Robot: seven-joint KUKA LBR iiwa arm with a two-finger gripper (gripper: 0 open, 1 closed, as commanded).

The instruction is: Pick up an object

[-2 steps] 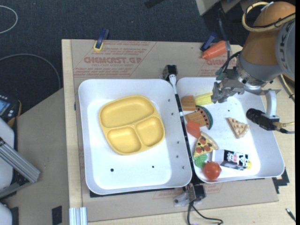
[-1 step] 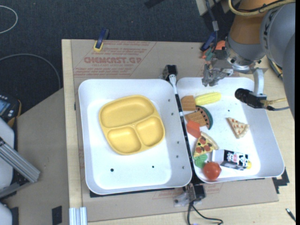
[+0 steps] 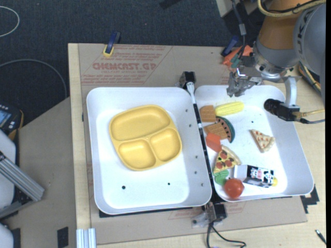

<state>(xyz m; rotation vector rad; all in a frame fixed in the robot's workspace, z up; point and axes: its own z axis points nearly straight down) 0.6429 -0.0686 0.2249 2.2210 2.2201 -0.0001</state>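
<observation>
Arm: grey, with an orange band, entering from the upper right; wrist over the far edge of the right bin (image 3: 302, 159)
Gripper (image 3: 237, 91): hangs above the far left part of the right bin, just beyond the corn cob (image 3: 229, 108); fingers point down; whether they are spread or pressed together I cannot tell at this size; nothing visible between them
Left bin (image 3: 98, 138): holds a yellow divided plate (image 3: 145, 137) with three compartments, set near its middle
Right bin, near the divider: corn cob, yellow, lying crosswise; a brown toast-like piece (image 3: 207, 113) just left of it; a watermelon slice (image 3: 226, 128) below those; an orange-red piece (image 3: 212, 140) touching the slice
Right bin, near end: pizza slice (image 3: 225, 159); a green piece (image 3: 221, 176) beside a red tomato (image 3: 234, 188); a small carton (image 3: 259, 176) with black-and-white print, lying flat just right of the tomato
Right bin, right half: a second small pizza wedge (image 3: 262, 139), apart from the other items
Bench: cardboard sheet (image 3: 126, 63) under both bins; a yellow and blue clip (image 3: 110, 45) at its far edge
</observation>
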